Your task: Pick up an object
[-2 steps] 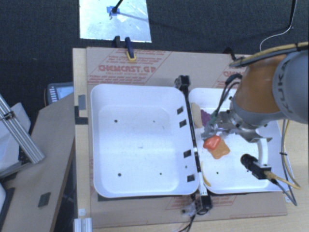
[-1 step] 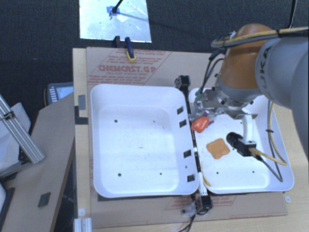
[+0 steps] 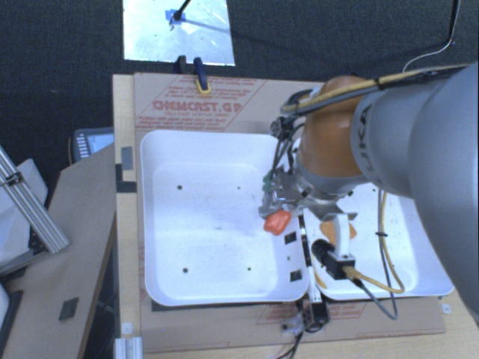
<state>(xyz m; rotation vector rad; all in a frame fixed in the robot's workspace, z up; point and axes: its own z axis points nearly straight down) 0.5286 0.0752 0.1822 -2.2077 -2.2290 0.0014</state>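
The gripper (image 3: 279, 205) is hanging over the right-hand side of the left bin (image 3: 161, 200), close to the wall where the two bins are meeting. Its metal parts are bunching together under the wrist, and I cannot tell whether it is open or closed.

Directly below it, touching or nearly touching its tip, a small orange-red object (image 3: 277, 222) is sitting. Whether it is being held or only lying on the bin floor is not clear from this angle.

The object is looking like a small rounded lump, probably light and perhaps of soft plastic or foam, so weight is unlikely to be a problem. Its smooth curved sides may be letting it slip or roll away. I would be taking it across its narrowest middle, squarely from above.

The nearby bin wall is crowding that side and leaving less room for the approach.

Beyond the wall, in the right bin (image 3: 423, 271), a second orange thing (image 3: 349, 231) is lying partly hidden behind the robot's own hardware. It is well clear of the first.

Both bins are resting on a cardboard sheet (image 3: 198, 102) printed with red lettering, and this is lying on the worktop (image 3: 86, 223).
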